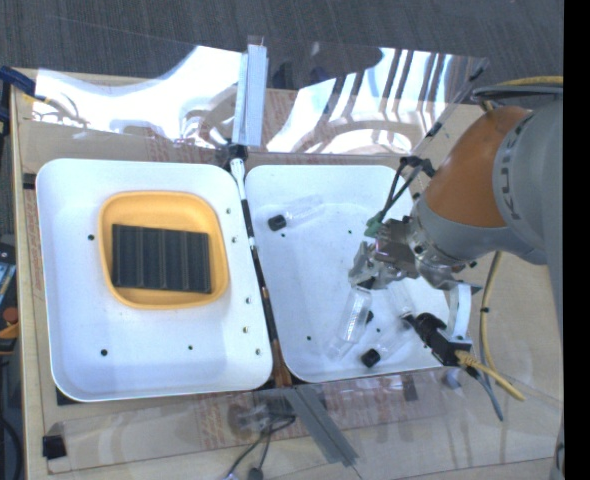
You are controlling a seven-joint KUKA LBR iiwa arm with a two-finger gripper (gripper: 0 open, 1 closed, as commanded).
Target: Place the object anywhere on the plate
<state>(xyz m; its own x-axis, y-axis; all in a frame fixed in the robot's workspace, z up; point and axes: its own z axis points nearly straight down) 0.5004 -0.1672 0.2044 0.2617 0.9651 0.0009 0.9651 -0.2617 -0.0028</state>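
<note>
A yellow plate [161, 251] with a dark ribbed middle lies in the left bin [65, 348]. In the right bin [305, 358] a clear tube-like object [354, 320] lies near the front, and a small black piece [370, 357] sits just below it. A second clear object [301, 211] with a black cap [276, 223] rests at the bin's back left. My gripper [368, 271] hangs low over the right bin, just above the upper end of the front clear object. Whether it touches that object I cannot tell.
The grey arm with its orange band [480, 178] covers the right bin's right side. Cables [485, 373] trail off the front right corner. A divider ridge [255, 268] separates the bins. A clear panel [275, 98] stands behind them.
</note>
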